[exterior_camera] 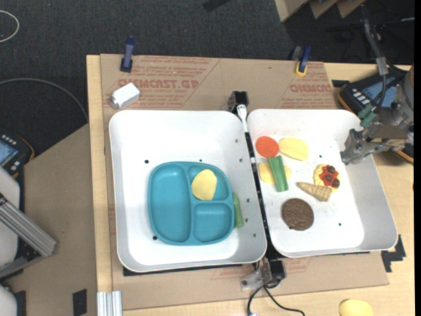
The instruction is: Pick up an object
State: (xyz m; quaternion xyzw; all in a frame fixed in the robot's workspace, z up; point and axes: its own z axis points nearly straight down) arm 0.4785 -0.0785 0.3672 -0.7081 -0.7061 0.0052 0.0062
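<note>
Two shallow white bins sit side by side on the table, on a brown cardboard sheet [197, 84]. The left bin [128, 176] holds a teal divided tray [172, 206]; a pale yellow piece [204, 185] lies in the tray's far right compartment, and a thin green strip [237, 210] lies just beside the tray's right edge. The right bin [368, 222] holds the loose toy food: an orange-red round piece [266, 146] toward the far left, a yellow oval [293, 149] touching it on the right, a green stick [279, 174] lying over another pale yellow piece [265, 172], a pizza-like slice with red and dark toppings [326, 176] toward the middle, a tan cone shape [316, 191] just near of it, and a dark brown disc [297, 214] nearest the camera. The end effector [358, 148] sits low over the right bin's far right edge, well apart from the brown disc and nearer the pizza slice, with nothing visibly between its fingers; whether it is open or closed cannot be told at this angle. A small white block [125, 95] rests on the cardboard far left, with blue clamps [127, 53] at the far edge.
</note>
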